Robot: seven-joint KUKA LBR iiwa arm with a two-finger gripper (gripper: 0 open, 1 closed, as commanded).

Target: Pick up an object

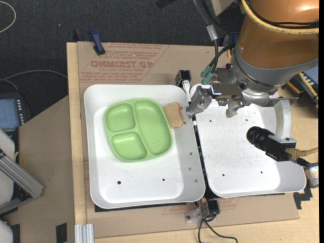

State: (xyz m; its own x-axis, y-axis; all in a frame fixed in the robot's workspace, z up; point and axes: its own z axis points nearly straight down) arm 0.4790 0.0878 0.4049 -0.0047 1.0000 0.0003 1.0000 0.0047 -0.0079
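**A:** What sits closest to the lens?

**B:** The grey robot arm with its orange band (283, 14), looming at the top right and reaching in from that side.

**A:** And below it, biggest first?

**B:** The brown cardboard-covered worktop (121, 59), printed with red lettering. It carries two bins side by side. The shallow white plastic bin on the view's left (101, 186) holds an oval pale-green plastic plate (139, 129). The plate is split into three compartments and lies flat in the bin's far half. The shallow white plastic bin on the view's right (238, 161) shows a speckled floor.

**A:** Where is the hand?

**B:** The two-finger metal hand (214, 107) hangs over the right bin's far corner, just beside the divide between the bins. Its fingers (196, 104) stand apart.

**A:** And what could be picked up?

**B:** A tan rectangular block (174, 115) lies in the left bin. It touches the plate's right rim and sits close to the shared wall. The finger nearer the divide is near it; I cannot tell whether they touch.

**A:** Anything smaller?

**B:** A small blue clip (96, 40) at the worktop's far edge.
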